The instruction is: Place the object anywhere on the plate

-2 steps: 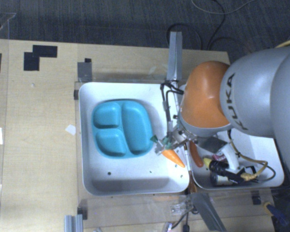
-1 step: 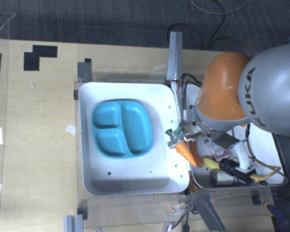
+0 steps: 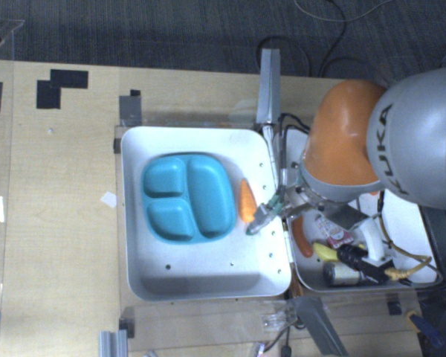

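Note:
A blue plate (image 3: pixel 187 197) with three compartments lies in the left white bin (image 3: pixel 193 277). An orange, carrot-like object (image 3: pixel 247 201) rests just off the plate's right edge, on the bin floor. My gripper (image 3: pixel 259 220) reaches in from the right and sits low beside the orange object's lower end, close to it or touching it. The grey arm with its orange band (image 3: pixel 346 143) covers most of the right bin.
The right bin (image 3: pixel 424 222) holds a red sausage-shaped item (image 3: pixel 303 241), a yellow item (image 3: pixel 325 253), a dark cylinder (image 3: pixel 343 274) and a small can (image 3: pixel 336 236). Cables hang from the wrist. The wall between the two bins (image 3: pixel 281 222) runs just beneath the gripper.

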Robot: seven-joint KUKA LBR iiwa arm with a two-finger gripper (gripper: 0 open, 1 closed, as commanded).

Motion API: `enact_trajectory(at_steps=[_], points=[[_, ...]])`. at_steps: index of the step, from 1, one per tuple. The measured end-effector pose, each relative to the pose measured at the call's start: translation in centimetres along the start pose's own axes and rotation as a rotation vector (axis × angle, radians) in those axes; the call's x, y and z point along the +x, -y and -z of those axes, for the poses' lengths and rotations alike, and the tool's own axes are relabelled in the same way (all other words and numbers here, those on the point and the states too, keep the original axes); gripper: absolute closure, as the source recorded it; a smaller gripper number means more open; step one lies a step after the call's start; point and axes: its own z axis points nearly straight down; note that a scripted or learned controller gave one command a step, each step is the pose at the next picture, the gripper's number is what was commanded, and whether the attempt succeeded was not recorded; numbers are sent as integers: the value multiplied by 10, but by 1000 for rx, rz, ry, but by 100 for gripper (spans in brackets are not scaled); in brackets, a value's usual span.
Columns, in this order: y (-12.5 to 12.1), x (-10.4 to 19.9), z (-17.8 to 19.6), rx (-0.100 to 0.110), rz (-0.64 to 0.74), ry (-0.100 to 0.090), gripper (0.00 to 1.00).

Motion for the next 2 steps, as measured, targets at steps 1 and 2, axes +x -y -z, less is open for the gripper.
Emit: enact_trajectory(at_steps=[1,2], points=[[0,0,0,0,0,0,0],[0,0,0,0,0,0,0]])
